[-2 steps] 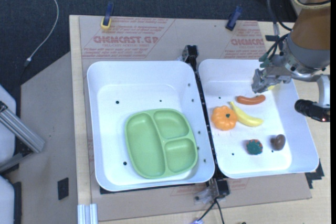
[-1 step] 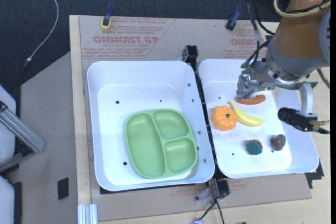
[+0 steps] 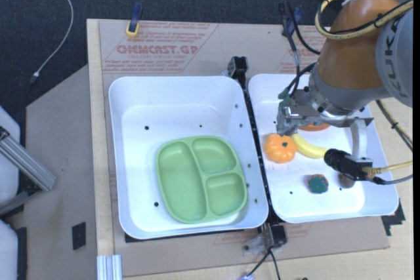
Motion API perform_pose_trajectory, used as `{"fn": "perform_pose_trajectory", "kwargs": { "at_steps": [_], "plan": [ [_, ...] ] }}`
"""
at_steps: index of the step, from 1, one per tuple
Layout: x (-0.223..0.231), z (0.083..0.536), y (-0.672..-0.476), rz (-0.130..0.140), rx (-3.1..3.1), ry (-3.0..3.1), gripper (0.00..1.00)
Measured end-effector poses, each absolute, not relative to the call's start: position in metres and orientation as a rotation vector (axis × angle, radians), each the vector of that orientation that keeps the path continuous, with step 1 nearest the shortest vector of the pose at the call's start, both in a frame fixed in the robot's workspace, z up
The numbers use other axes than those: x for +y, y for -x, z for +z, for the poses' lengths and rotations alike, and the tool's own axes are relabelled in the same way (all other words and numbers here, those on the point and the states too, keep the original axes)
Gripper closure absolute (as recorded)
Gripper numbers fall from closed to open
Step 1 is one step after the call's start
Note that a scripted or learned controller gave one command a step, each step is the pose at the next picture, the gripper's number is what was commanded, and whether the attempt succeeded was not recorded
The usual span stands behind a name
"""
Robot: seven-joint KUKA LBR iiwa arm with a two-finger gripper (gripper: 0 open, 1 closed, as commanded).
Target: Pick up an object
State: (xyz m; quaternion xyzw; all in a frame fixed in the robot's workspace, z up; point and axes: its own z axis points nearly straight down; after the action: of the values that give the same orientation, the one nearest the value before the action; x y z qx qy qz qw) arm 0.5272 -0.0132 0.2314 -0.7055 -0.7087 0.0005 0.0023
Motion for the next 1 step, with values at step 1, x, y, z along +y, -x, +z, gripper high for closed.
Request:
{"fn": "perform_pose_trajectory", "kwargs": {
  "at_steps": [1],
  "plan": [
    [0.0378,0.2384,-0.5193,-0.001,-2.226,2.213,1.00]
  ]
}}
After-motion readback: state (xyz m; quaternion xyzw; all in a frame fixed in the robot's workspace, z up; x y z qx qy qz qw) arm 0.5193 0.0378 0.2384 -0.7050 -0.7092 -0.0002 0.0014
